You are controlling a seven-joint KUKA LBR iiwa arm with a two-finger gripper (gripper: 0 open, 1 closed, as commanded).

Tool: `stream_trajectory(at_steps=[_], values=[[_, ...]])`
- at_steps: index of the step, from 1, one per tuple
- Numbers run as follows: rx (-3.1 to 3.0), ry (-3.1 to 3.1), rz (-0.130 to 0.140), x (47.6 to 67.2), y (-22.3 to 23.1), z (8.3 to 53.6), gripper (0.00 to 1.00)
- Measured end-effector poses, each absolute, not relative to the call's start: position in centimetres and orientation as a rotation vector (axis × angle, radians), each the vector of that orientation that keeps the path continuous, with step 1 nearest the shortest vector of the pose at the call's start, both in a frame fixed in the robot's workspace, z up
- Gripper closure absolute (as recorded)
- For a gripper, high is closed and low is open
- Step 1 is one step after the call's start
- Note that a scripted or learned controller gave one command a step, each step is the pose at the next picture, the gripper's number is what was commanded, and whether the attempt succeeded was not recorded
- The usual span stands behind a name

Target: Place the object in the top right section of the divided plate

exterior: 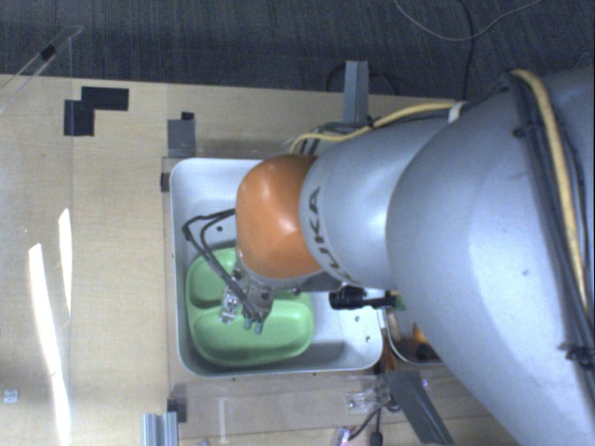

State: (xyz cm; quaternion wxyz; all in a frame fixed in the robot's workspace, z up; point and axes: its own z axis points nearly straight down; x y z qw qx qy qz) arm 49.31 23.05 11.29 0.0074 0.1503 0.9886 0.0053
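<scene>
Camera view puts my gripper (244,312) low over the green divided plate (284,333), which lies in the near half of the left white bin (200,189), with my tip above the plate's middle, about where a ridge parts the smaller far-left compartment from the broad near one. Whether my gripper is spread, pressed together or pinching anything I cannot tell: the tip is a small metallic blur against the green. I cannot pick out the object either. Nothing distinct lies on the bare parts of the plate. A small orange-brown patch (423,349) peeps out under my arm to the right of the bin, too hidden to name. If I do carry the object, it sits right under my tip. The relation that matters is then tip to compartment. My orange band (274,216) and wrist cover the far-right part of the plate, so I judge the top right section to lie just beyond and to the right of where my tip hangs, close by. The move ahead looks like a short shift far and right. The risk is a release over the ridge or into the near compartment.
</scene>
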Motion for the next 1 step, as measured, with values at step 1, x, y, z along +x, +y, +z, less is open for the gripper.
stream_trajectory(at_steps=[1], values=[[0.54, 3.059, 0.023, 50.17, 16.94, 10.69, 1.0]])
